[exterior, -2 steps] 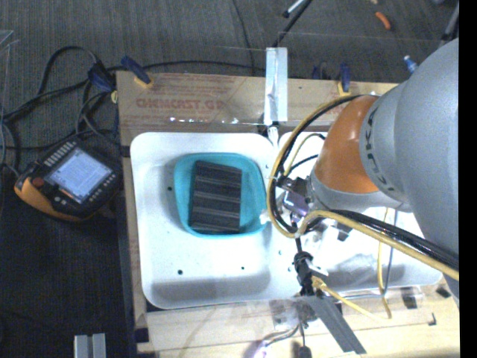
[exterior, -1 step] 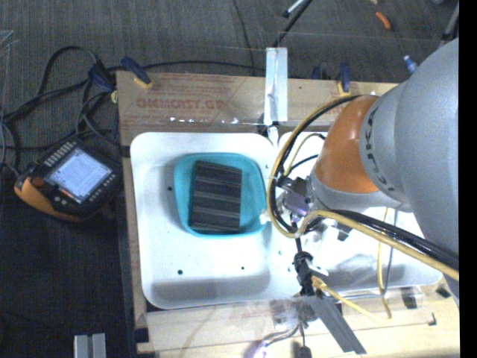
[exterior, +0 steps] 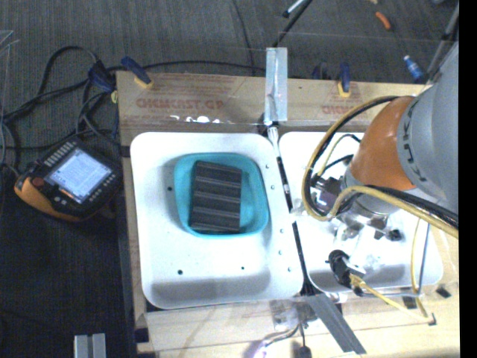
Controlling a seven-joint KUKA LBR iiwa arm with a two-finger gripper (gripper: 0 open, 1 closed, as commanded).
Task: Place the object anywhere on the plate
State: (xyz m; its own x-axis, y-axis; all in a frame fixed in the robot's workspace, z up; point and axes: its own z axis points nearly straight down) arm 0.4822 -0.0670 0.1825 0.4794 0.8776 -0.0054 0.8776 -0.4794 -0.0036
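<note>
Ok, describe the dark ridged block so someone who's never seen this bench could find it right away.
Start with the two white bins and take the left bin, away from the robot arm. In its middle sits a turquoise plate, and the dark grey block lies on that plate. It is the one dark item in that bin, rectangular, with ridges running across its top.

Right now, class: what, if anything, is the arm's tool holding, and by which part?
It cannot be told. The tool hangs over the right bin, its tip hidden under the wrist. The dark ridged block lies on the teal plate in the left bin.
</note>
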